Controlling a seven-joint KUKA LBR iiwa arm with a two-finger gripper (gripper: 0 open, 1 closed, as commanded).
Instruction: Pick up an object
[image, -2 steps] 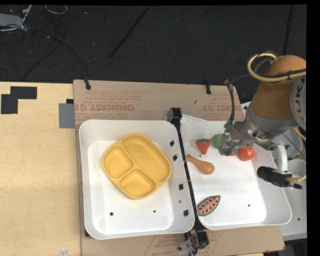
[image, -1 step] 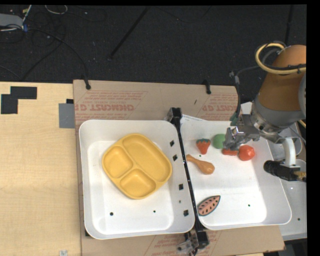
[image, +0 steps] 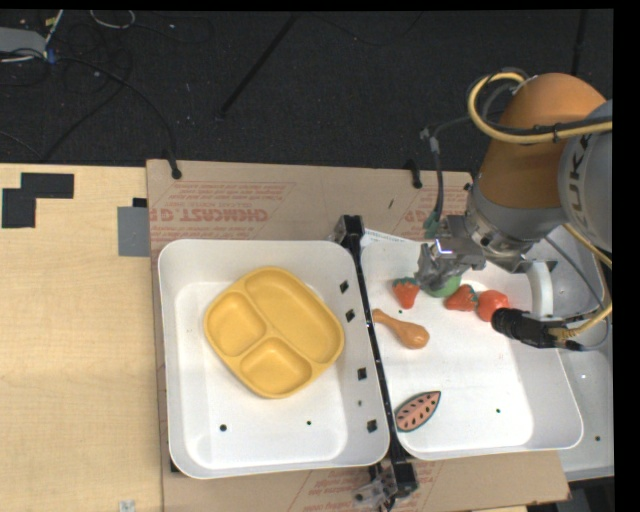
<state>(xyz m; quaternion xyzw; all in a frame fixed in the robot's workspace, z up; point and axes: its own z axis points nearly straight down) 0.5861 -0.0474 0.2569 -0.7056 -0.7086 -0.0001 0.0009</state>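
My gripper (image: 437, 272) hangs low over the back of the right bin (image: 545, 425), right at a cluster of small toy foods. A red-orange piece (image: 405, 294) lies just left of it, and a red strawberry-like piece with a green top (image: 461, 297) sits under and right of it, beside another red piece (image: 492, 303). A tan drumstick-shaped toy (image: 402, 329) lies nearer the divider. A leaf-shaped orange and dark slice (image: 417, 410) rests toward the front. Nothing shows clearly between the fingers.
The left bin (image: 190, 440) holds a yellow sectioned plate (image: 273, 330). A black divider strip (image: 366, 340) runs between the bins. Cables and a black hose (image: 535, 330) trail from the arm over the right bin's right side.
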